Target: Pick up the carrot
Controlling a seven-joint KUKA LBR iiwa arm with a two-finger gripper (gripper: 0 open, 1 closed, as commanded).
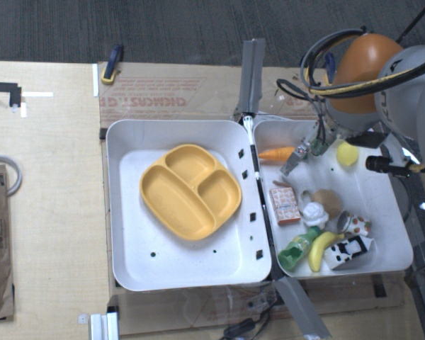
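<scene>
Carrot lies at approx 10 o'clock in the right bin, against the divider wall. Hand sits just beside its thick end; can't tell its grip state. Prob. light, stiff, smooth plastic, so you'd pinch it mid-body, across the width.

Carrot in right bin (far-left corner), gripper just beside; divided plate in left bin.
</scene>
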